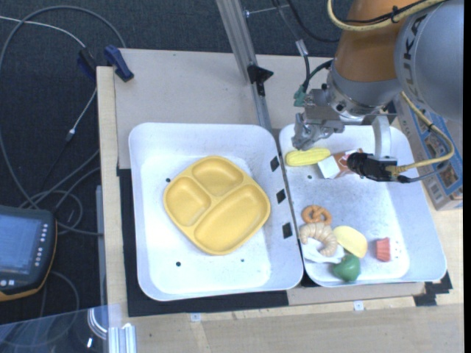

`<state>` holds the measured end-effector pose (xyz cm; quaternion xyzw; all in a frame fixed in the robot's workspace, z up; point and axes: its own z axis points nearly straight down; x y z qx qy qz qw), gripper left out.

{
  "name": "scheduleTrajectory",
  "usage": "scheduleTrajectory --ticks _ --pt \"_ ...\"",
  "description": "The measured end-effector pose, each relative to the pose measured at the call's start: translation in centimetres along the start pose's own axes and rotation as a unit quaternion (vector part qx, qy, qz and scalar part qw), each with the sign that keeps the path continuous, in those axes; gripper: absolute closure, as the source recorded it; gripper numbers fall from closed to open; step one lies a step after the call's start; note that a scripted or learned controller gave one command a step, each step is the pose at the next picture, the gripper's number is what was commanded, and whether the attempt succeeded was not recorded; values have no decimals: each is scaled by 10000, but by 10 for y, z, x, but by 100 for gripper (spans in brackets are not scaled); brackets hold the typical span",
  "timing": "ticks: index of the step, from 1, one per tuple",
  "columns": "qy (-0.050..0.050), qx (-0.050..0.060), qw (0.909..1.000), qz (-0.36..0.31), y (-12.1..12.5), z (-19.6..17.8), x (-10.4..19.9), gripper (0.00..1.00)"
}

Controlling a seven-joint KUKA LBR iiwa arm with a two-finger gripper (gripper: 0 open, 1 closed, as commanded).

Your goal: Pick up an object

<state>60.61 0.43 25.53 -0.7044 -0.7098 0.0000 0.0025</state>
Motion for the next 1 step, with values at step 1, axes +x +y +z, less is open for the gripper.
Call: scheduleTrajectory --ticks 1 --pt "-4 10 10000 9 -22 18 48 100"
